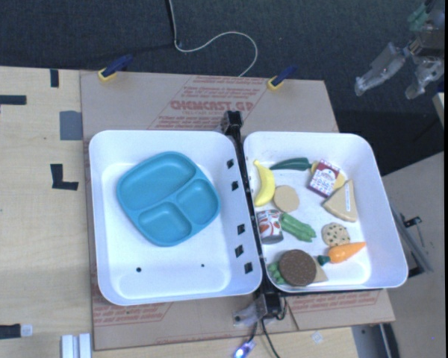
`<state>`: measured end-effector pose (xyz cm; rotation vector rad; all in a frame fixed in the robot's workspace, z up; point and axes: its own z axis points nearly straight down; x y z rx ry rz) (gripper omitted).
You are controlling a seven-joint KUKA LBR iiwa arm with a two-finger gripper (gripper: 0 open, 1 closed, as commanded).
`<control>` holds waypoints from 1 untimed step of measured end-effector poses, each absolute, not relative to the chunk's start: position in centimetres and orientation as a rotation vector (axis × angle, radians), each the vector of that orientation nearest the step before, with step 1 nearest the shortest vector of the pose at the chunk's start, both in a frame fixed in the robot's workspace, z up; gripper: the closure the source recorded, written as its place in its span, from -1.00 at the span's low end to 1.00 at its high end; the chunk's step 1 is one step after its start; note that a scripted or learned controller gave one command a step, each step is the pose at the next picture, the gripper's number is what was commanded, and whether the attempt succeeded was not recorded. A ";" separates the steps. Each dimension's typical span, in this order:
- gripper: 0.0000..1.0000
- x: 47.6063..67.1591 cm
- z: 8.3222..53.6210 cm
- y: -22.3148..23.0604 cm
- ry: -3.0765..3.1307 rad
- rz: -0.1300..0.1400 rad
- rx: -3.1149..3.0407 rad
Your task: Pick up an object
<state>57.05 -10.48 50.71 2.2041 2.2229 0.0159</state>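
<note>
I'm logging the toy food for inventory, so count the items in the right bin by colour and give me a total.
Yellow: 1, banana
Green: 2, chili, pea pod
Orange: 1, carrot
Red: 2, box, can
Tan: 3, round cracker, sandwich wedge, cookie
Brown: 1, burger
Total: 10

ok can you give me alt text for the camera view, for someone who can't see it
Two white bins sit side by side on a bench: the left bin holds a blue divided plate, the right bin holds toy food including a banana, a carrot and a burger. The arm's tool hovers above and beyond the right bin, apart from everything.
</note>
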 end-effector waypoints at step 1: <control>1.00 57.1 50.9 -10.8 2.222 -0.002 2.218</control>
